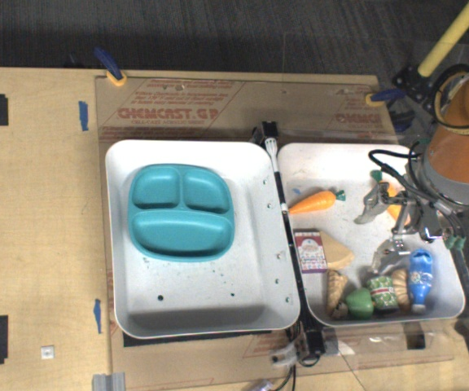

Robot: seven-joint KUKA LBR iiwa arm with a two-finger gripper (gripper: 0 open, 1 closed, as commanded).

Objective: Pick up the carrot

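The carrot (pixel 314 202) is lying in the right bin (pixel 332 157), near its left wall — orange, with its green end pointing right. The gripper (pixel 387 230) is hanging over the same bin, off to the right of the carrot and not touching it. Its fingers are spread open and holding nothing. A teal plate (pixel 181 211) (three sections) is sitting in the left bin (pixel 194 312).
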